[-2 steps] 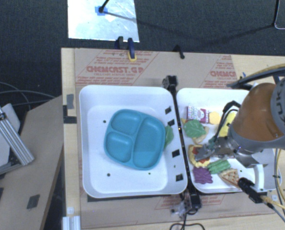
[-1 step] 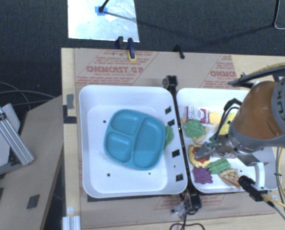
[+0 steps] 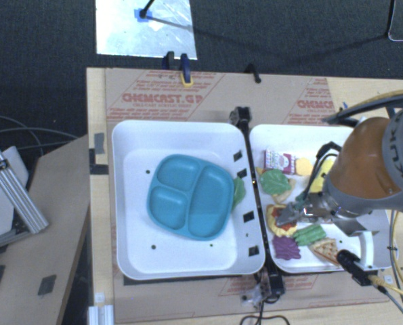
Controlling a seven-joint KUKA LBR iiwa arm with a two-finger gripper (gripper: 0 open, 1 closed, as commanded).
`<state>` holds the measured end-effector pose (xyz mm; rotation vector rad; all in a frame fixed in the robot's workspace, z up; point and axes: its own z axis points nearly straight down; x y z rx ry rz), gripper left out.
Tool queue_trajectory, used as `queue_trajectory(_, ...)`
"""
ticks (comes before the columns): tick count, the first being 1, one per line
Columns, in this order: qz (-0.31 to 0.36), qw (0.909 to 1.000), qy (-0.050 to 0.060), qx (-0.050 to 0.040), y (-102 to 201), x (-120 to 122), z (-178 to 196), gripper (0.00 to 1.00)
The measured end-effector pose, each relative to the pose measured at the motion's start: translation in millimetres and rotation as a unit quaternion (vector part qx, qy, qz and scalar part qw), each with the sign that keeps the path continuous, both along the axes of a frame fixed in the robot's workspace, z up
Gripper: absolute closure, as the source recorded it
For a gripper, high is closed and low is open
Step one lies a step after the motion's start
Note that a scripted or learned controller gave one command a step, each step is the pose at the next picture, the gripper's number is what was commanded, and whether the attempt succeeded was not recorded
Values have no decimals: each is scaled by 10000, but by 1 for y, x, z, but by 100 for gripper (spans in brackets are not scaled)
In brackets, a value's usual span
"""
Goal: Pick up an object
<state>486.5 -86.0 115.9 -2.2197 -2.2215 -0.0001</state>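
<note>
Here, tool [image 3: 290,214]: low over toy food in right bin [image 3: 259,181]; its grip state I cannot tell.
Left bin [image 3: 130,141]: blue divided plate [image 3: 189,196].

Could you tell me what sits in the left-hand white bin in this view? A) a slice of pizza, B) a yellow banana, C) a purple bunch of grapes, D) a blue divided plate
D: the blue divided plate lies in the left bin, while the small toy foods are clustered in the right bin where the arm's pincer is.
</note>
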Motion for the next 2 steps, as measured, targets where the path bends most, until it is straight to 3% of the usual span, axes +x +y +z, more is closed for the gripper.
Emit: queue_trajectory(2,-2,10000,-9,-2,2,0,2,0)
